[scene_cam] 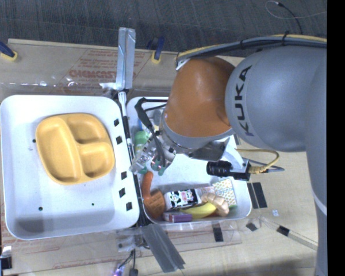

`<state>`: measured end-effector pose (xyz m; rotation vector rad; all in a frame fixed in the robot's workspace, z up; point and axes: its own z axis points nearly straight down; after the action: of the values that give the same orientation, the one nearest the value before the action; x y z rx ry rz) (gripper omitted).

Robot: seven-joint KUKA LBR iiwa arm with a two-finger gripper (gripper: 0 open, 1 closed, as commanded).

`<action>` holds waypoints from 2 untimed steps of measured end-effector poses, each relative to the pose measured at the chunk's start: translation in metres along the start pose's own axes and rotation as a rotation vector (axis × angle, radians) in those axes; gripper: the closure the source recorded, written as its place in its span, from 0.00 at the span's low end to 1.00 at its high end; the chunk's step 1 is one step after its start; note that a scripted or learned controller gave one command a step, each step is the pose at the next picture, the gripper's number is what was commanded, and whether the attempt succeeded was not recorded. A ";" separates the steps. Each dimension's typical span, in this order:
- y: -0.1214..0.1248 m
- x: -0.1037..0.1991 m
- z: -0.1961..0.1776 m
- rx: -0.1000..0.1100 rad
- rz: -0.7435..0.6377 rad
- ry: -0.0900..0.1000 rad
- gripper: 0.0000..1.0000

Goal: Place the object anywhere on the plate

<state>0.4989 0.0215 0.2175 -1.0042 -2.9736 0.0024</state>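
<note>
Tool (151, 157) sits low in the right bin (244, 209), its state impossible to tell. Carrot (147, 184), banana (199, 210) and milk carton (182, 198) lie at its 5 o'clock. Step in hand: picking. Next, carry an item toward 9 o'clock onto the yellow plate (75, 147).

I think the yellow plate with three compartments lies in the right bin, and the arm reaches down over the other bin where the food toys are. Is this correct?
Not quite. The camera view shows the yellow three-compartment plastic plate in the left white bin, not the right one. The rest holds: the grey arm with the orange band reaches down over the other bin, where the food toys lie.
</note>
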 end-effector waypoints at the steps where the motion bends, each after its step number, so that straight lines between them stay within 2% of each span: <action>1: 0.094 -0.019 -0.096 -0.002 -0.101 -0.004 1.00; 2: 0.094 -0.019 -0.096 -0.002 -0.100 -0.004 0.00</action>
<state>0.5716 0.0845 0.3136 -0.8555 -3.0245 0.0012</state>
